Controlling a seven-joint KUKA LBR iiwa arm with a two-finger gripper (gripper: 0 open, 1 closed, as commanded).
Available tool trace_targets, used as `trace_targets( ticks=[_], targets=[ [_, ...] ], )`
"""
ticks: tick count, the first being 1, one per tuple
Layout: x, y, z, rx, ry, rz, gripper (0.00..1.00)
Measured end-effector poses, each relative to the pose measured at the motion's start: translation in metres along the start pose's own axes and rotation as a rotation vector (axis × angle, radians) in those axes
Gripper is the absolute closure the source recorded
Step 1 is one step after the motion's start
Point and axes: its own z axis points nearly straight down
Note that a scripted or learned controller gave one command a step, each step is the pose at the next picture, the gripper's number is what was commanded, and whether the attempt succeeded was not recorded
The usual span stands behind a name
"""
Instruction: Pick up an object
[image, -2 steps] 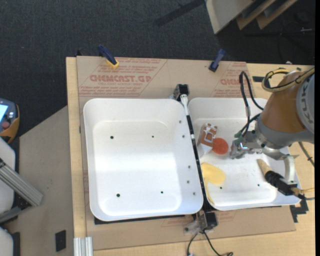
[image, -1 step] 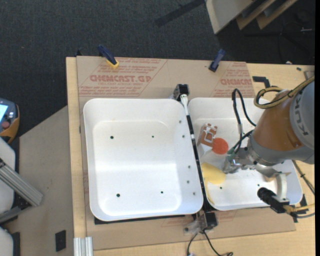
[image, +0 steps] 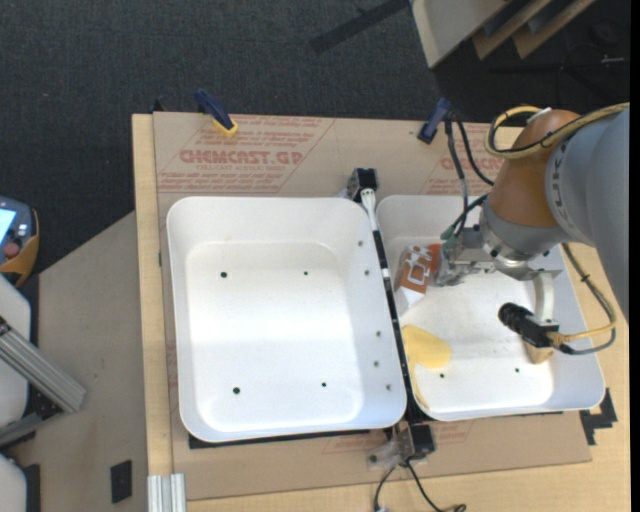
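In the right bin (image: 570, 385) lie two objects. A small orange-and-white packet (image: 418, 269) sits near the bin's upper left corner, close to the divider. A flat yellow piece (image: 427, 349) lies lower down, by the left wall. My gripper (image: 450, 268) hangs low over the right bin, its tip right beside the packet's right edge, touching it or nearly so. The grey wrist with the orange band (image: 525, 190) hides the gripper's upper part and the bin's far right area.
The left bin (image: 190, 300) stands beside the right one, with a black clamp (image: 362, 184) at the top of the seam. Cables loop around the wrist, and a black connector (image: 520, 321) hangs over the right bin's middle. Blue clips (image: 215, 112) hold the cardboard base.
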Motion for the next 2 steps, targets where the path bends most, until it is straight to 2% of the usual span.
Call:
trace_targets(
  ticks=[1,2],
  targets=[
    [-0.001,-0.004,0.001,0.008,0.001,0.003,0.0],
    [-0.003,0.035,0.001,0.003,0.0,0.002,0.0]
  ],
)
